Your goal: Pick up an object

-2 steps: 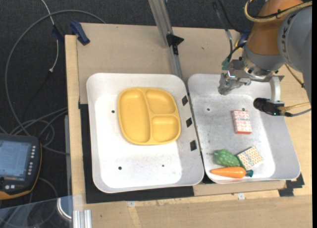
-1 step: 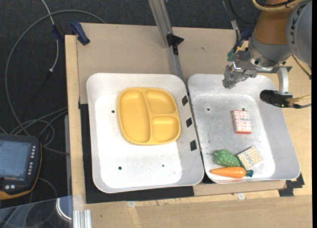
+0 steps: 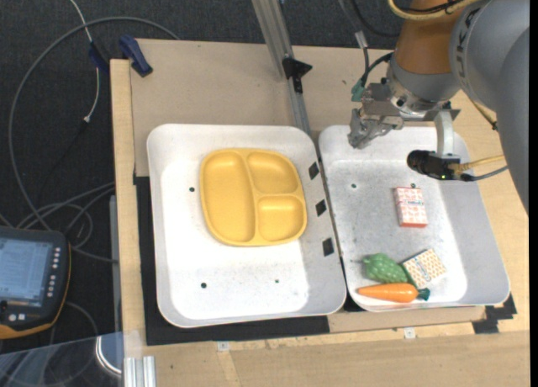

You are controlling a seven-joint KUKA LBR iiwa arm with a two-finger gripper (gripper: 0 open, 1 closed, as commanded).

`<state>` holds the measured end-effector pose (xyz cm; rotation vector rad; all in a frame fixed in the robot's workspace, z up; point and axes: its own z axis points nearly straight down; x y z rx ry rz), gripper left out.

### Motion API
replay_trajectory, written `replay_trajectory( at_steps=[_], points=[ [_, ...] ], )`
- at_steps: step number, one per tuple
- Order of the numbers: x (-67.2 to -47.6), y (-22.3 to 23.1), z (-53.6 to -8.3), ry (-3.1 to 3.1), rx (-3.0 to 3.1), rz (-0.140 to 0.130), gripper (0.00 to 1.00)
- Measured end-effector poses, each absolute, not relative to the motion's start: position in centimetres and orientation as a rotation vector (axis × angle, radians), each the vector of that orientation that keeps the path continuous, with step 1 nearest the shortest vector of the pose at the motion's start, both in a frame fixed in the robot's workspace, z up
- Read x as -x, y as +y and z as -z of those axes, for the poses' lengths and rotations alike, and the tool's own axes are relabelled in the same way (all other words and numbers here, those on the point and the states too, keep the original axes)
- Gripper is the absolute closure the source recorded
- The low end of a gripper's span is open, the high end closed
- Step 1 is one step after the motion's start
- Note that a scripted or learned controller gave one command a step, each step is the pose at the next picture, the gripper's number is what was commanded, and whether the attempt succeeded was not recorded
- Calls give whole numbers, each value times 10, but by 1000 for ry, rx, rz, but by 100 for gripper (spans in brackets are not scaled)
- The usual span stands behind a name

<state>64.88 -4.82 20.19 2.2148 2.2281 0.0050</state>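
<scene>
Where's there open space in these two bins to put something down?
Left bin: a bare strip in front of the yellow divided plate, toward the near rim. Right bin: bare floor in the middle, between the end effector at the far edge and the red carton. The near corner is crowded: green vegetable, patterned box, carrot.

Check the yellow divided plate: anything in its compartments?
Empty. All three compartments of the yellow plate show bare yellow; it lies flat in the left bin.

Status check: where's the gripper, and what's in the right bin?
Gripper over right bin's far-left corner, nothing seen held. Carrot, green vegetable, two small cartons lie nearer. Yellow divided plate in left bin.
</scene>
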Motion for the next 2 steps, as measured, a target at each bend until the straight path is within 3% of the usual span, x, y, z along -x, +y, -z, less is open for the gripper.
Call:
replay_trajectory(
  at_steps=[2],
  points=[
    [-669, 60, -221, 2229, -2213, -9, 100]
  ],
)
